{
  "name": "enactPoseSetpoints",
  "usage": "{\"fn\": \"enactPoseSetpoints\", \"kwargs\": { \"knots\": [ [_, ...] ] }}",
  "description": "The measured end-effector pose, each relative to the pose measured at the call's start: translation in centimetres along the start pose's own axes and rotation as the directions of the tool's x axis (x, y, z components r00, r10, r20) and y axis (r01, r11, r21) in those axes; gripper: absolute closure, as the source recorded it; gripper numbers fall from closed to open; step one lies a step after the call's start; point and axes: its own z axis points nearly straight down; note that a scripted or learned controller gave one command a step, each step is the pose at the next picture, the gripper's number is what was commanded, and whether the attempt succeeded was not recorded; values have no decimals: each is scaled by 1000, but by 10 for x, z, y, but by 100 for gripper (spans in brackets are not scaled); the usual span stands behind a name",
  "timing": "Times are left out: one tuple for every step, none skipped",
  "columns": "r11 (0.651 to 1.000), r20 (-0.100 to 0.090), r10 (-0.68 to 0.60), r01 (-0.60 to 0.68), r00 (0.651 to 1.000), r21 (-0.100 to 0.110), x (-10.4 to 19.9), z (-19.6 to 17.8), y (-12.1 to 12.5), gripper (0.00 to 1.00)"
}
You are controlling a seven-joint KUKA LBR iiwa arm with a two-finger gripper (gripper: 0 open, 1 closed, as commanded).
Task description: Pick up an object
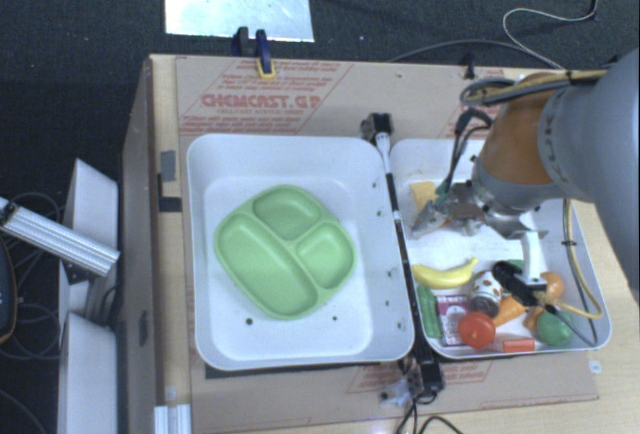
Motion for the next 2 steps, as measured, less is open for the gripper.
{"fn": "enactPoseSetpoints", "kwargs": {
  "knots": [
    [1000, 1, -1, 1, 1000, -2, -19, 0, 83, 0],
    [1000, 2, -5, 5, 1000, -3, -19, -11, 84, 100]
  ]
}}
